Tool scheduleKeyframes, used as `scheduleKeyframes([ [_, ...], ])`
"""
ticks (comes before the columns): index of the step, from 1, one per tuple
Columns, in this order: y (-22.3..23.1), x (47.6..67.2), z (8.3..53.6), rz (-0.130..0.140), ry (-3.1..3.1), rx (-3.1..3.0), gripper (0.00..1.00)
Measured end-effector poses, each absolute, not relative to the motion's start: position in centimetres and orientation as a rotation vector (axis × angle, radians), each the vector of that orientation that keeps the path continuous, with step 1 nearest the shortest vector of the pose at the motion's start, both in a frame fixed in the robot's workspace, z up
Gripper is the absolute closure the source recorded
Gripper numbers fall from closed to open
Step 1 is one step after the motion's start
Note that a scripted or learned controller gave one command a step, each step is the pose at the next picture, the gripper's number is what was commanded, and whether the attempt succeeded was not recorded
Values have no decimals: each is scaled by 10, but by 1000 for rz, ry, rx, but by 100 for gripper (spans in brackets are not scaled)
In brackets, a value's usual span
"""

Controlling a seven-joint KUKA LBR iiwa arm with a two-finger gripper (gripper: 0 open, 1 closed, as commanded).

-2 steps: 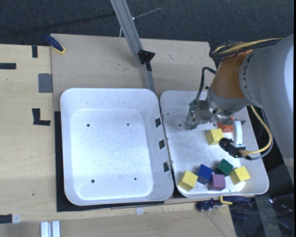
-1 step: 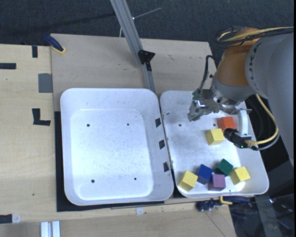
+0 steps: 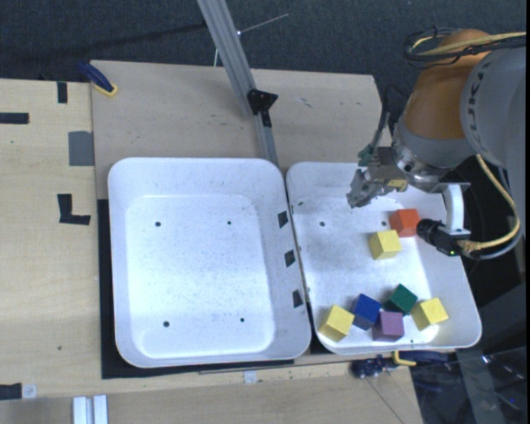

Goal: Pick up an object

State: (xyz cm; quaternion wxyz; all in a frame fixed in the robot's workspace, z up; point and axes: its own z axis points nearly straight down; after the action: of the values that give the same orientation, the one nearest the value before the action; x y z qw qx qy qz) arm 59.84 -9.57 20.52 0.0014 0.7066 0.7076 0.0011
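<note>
Arm [image 3: 464,78] reaches over the right bin [image 3: 331,237], jaws' state impossible to tell, poised beside the orange cube [image 3: 405,222]; yellow cube [image 3: 385,244] below it.

No text, label, brand, number or sign can be read anywhere. The coloured blocks [image 3: 385,244] show plain faces, and both white bins [image 3: 199,170] carry only dark speckles and small dots. Black tape marks on the bench [image 3: 35,237] perhaps resemble letters, but spell nothing legible.
</note>
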Motion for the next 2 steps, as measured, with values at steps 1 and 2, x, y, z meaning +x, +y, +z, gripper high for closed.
scheduleKeyframes([
  [1,-97,607,266,5,2220,2216,100],
  [2,-49,579,247,-3,2229,2218,100],
])
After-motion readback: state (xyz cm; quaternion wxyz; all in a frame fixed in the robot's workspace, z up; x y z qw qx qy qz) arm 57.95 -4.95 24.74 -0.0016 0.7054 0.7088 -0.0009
